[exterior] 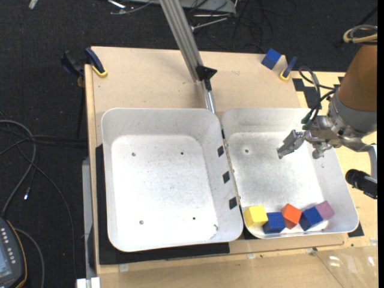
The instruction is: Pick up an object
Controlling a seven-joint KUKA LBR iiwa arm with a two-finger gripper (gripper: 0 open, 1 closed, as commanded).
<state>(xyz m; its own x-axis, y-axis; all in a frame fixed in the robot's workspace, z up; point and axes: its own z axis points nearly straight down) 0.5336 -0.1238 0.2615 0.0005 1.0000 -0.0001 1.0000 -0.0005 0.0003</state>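
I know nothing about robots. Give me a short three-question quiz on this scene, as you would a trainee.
1. True or false: the robot's hand hangs above the right white bin.
2. Which small block lies nearest the divider between the bins? A) yellow B) orange C) purple
3. Fill in: the blocks crowd the right bin's ___ edge.

Key
1. True.
2. A, the small yellow block; the orange block and purple block lie farther right.
3. Near (bottom).

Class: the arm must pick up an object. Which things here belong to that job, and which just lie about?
Job: pincer; right bin; yellow cube; blue cubes; orange cube; purple cube.
Lying about: blue block; clamps; cables.
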